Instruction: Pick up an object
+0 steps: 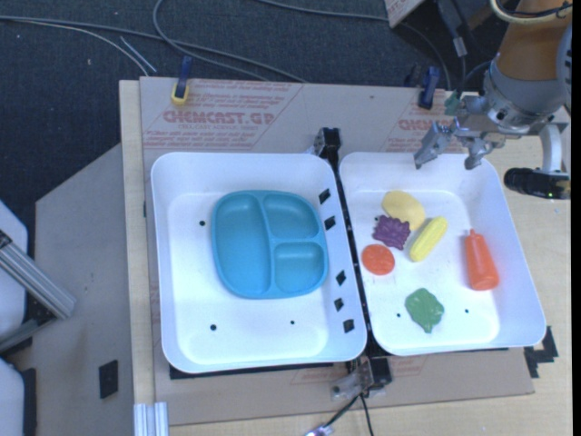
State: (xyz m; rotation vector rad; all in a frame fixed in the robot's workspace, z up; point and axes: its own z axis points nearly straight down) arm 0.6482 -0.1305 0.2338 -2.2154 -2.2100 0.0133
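The hand (451,152) is open and holds nothing. The corn (427,239), at its 6 o'clock, looks light and hard; grab its middle.

We count 2 white bins: one (172,271) well off to the left of the gripper (451,151), the other (517,289) just below it. 1 blue divided tray (270,243) w/ 3 compartments sits in the bin far from the gripper. In the bin below the gripper we count 6 toy food items: 1 yellow lemon-like pc (403,206), nearest the gripper; 1 purple grape bunch (392,232); 1 yellow corn cob (427,239); 1 orange round slice (379,260); 1 orange-red bottle-shaped pc (480,260); 1 green leafy pc (424,308), farthest from it. 2 blue clamps on the board's back edge: one (182,90) far left of the gripper, one (428,87) just above-left of it. 1 arm, 1 gripper.
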